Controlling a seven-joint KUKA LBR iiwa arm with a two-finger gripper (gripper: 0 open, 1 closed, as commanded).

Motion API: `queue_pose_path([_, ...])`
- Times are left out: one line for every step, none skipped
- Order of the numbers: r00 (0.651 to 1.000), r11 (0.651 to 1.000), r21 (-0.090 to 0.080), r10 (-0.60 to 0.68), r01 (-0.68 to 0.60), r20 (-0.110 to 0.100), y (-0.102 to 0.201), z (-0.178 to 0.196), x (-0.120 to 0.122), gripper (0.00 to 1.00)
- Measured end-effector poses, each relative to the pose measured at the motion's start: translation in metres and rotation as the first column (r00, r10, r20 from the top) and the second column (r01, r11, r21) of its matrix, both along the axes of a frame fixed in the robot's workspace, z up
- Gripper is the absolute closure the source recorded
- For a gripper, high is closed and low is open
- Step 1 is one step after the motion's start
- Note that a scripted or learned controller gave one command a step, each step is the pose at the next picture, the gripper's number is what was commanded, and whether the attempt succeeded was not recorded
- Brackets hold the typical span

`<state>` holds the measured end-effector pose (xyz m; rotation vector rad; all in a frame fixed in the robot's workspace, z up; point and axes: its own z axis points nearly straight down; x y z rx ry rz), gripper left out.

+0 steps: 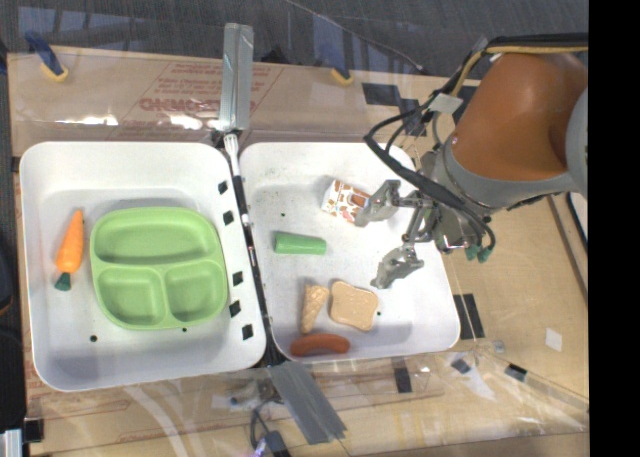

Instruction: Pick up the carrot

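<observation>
Reaching in from the right, the grey arm with its orange band [520, 115] hangs over the right-hand shallow white bin [430, 320], its two-finger gripper [385, 237] spread wide with nothing between the metal fingers: one fingertip [372, 207] lies just beside a small white-and-red printed packet [342, 201], the other [392, 271] sits lower, near a tan slice of toy bread [354, 306]. Black cables loop around the wrist above the bin's right side. The small orange carrot with a dark green stem end [68, 249] lies well apart from the gripper, in the left-hand white bin [45, 365], stretched along that bin's left side with its green end pointing toward the near edge, just beside a light green plastic tray with three compartments [158, 266]. In the right bin, a short green cylinder-like piece [300, 243] lies near the middle-left; a pale tan elongated piece [314, 307] lies just left of the bread slice, and a reddish-brown toy sausage [320, 346] rests along the bin's near edge below them. A grey strip [237, 75] runs up from the seam between the two bins.
</observation>
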<state>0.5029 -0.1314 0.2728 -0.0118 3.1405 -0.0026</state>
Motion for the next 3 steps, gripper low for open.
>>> queue_pose_path([0.991, 0.991, 0.003, -0.136, 0.136, -0.012, -0.018, -0.129, 0.011, 0.00])
queue_pose_path([0.971, 0.970, 0.004, -0.241, 0.241, -0.004, 0.032, -0.182, 0.024, 0.00])
queue_pose_path([0.972, 0.972, 0.002, -0.234, 0.234, 0.000, 0.032, -0.170, 0.026, 1.00])
